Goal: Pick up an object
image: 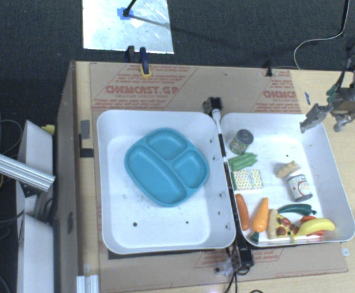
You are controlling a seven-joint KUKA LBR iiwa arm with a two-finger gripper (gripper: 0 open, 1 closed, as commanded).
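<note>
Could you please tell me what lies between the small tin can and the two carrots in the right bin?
In the camera view, between the tin can and the carrots lie a green pea pod and, below it, a small patterned packet.

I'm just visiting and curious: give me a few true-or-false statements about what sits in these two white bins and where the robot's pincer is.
1. The blue divided plastic plate lies in the left white bin. True.
2. The yellow toy banana lies beside that plate. False: it lies in the right white bin, near its front corner.
3. The pincer hovers by the right bin's far right edge. True.
4. The pincer grips the small grey can. False: the can lies in the bin, apart from it.
</note>
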